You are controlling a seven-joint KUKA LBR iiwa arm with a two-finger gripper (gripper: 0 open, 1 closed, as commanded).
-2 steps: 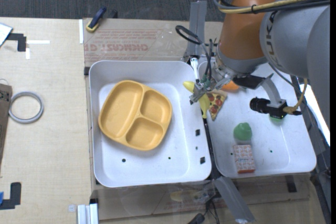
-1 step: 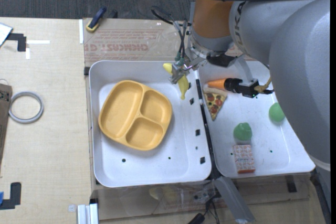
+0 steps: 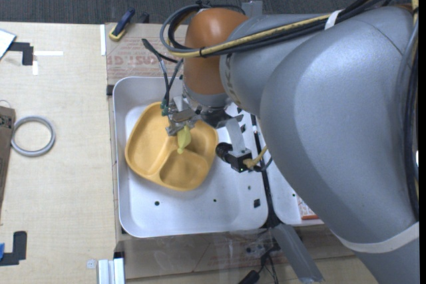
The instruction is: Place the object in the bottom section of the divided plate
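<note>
White bin (image 3: 200,219): object (image 3: 182,139) hangs upright.

One fixed camera above the bench, tilted down.

It looks onto the white bin (image 3: 133,209) from fairly close; the arm (image 3: 333,110) enters from the right of the bin, and pale bench (image 3: 53,196) stretches left of it.

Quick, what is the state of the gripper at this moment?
Gripper: shut on a small yellow-green object, held above the yellow divided plate in the white bin.
</note>
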